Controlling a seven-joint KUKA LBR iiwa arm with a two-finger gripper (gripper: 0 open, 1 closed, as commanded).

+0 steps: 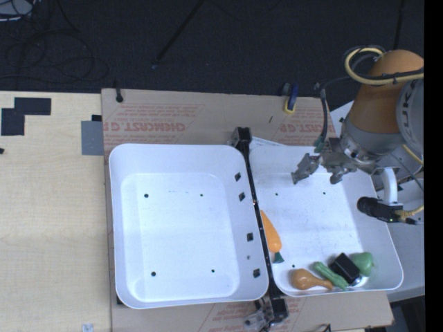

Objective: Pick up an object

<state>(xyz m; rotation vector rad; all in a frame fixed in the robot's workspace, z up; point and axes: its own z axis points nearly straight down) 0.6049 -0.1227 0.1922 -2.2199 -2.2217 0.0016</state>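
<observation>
Near edge of right bin — tan pear-shaped piece, green toy, black block clustered together. Against the divider, an orange carrot-like object. Left bin alongside, on the table. Farther back — pincer over right bin, fingers spread, gripping nothing.

Bench of pale wood, seen from above at a slant. A brown printed cardboard sheet lay flat on it and carried two shallow white bins side by side: the left bin at 9 o'clock, the right bin at 3 o'clock, their inner rims touching. Dark patches marked the bench toward 10 o'clock.
</observation>
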